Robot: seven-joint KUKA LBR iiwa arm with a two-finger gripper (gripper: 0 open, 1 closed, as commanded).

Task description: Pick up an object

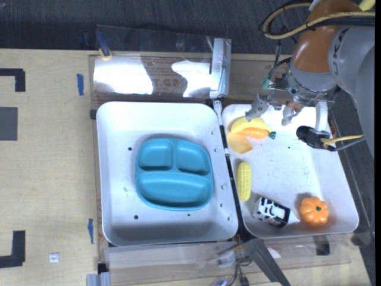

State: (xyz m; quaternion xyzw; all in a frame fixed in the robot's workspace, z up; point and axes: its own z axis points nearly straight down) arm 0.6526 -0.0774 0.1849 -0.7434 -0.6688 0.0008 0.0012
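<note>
Left bin (113, 159) holds blue divided plate (174, 173). Right bin (339, 177): gripper (272, 109) over far end, fingers spread wide, nothing between them — yellow-orange toy (245, 134) just beside and below it. Corn cob (244, 180) by divider; pumpkin (314, 211), black-white item (272, 211) at near end.
</note>
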